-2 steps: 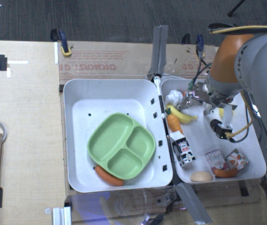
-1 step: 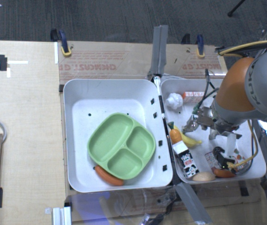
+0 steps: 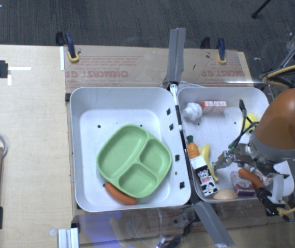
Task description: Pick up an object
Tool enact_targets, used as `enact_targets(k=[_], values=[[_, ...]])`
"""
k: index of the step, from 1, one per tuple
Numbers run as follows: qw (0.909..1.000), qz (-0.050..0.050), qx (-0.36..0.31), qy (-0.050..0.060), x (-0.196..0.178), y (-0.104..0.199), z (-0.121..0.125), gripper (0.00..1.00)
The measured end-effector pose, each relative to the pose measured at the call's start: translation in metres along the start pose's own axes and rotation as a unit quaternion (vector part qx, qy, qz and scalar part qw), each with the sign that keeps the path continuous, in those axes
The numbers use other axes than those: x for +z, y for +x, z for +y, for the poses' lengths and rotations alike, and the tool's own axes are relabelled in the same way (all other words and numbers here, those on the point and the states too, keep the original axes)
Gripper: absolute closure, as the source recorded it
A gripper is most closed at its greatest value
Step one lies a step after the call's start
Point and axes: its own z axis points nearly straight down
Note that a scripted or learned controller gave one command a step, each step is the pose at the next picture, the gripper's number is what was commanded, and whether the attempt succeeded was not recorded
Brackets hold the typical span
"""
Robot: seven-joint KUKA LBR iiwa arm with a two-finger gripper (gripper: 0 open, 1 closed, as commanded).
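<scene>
My gripper (image 3: 224,160) hangs low in the right bin (image 3: 225,94), over its middle, on the grey arm with the orange band (image 3: 284,120). Just left of it lie a yellow banana (image 3: 207,158) and a bottle (image 3: 199,168) with an orange top and a white label. A beige egg-shaped object (image 3: 224,194) rests at the bin's front. An orange carrot (image 3: 251,177) and a purple item (image 3: 243,190) sit partly under the wrist. At the back are a white crumpled ball (image 3: 192,110) and a red-and-white box (image 3: 214,106). Nothing is visibly held.
The left bin (image 3: 85,138) holds a green divided plate (image 3: 134,160) with an orange sausage (image 3: 119,194) at its front edge. A grey divider bar (image 3: 176,56) rises between the bins. A yellow item (image 3: 250,122) peeks out beside the arm.
</scene>
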Motion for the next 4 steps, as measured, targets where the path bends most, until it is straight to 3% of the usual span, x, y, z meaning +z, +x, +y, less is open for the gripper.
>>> enact_targets(k=[1,2,3,4], values=[[0.9905,0.000,-0.138,-0.001,0.000,-0.055,0.007,0.00],[0.9906,0.000,-0.137,-0.003,-0.010,-0.055,0.009,1.00],[0.9611,-0.001,-0.276,-0.001,-0.092,-0.007,0.002,1.00],[0.9611,-0.001,-0.276,-0.001,-0.093,-0.007,0.002,0.00]])
